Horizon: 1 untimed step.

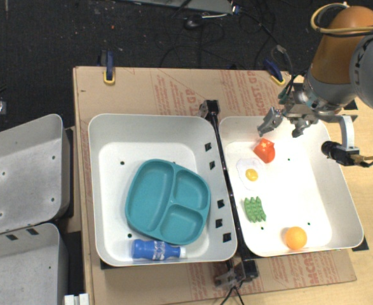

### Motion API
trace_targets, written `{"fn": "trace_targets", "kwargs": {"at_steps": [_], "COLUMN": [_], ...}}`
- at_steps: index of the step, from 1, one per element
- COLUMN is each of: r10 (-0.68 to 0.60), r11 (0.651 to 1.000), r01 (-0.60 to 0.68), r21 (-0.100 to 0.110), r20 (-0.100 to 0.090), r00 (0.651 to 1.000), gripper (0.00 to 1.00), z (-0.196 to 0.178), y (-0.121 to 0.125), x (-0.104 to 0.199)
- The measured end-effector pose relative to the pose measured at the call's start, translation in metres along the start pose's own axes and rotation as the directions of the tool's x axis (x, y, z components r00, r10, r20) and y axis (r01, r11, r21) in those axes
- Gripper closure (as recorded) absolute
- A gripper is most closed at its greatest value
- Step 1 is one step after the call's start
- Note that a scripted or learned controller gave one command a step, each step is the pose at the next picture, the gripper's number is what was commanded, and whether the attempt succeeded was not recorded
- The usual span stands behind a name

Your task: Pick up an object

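Starting at the left, two perforated grey metal panels [21,170] lie beside a sheet of brown board [173,91] printed with red lettering, which carries both bins over a dark, speckled floor. A blue clamp [108,65] grips the board's far edge. The left white bin [103,138], smooth plastic with rounded corners, holds a teal divided tray [167,202] with three compartments, tilted at an angle, and a blue-and-white bottle [157,251] lying on its side just beside the tray's near edge. A black divider runs between the bins. The right white bin [326,189] holds a glossy red pepper-like toy [264,150], a fried-egg shape [250,172] with a yellow yolk just in front of it, a knobbly green piece [255,209], and a round orange fruit [295,237] near the front wall. The gripper [283,124] hangs over the bin's far edge, fingers spread apart with nothing between them, just beyond the red toy. Above it sits the grey arm's orange band [345,43].
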State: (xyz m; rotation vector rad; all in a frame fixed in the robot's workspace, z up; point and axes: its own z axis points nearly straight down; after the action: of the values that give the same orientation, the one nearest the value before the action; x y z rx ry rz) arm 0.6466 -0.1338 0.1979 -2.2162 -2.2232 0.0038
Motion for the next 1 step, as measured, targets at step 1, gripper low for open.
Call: {"fn": "trace_targets", "kwargs": {"at_steps": [1], "r10": [0.0], "r11": [1.0], "r01": [0.0], "r21": [0.0], "r20": [0.0], "r00": [1.0], "gripper": [0.0], "z": [0.0455], "y": [-0.0017], "x": [0.0067]}}
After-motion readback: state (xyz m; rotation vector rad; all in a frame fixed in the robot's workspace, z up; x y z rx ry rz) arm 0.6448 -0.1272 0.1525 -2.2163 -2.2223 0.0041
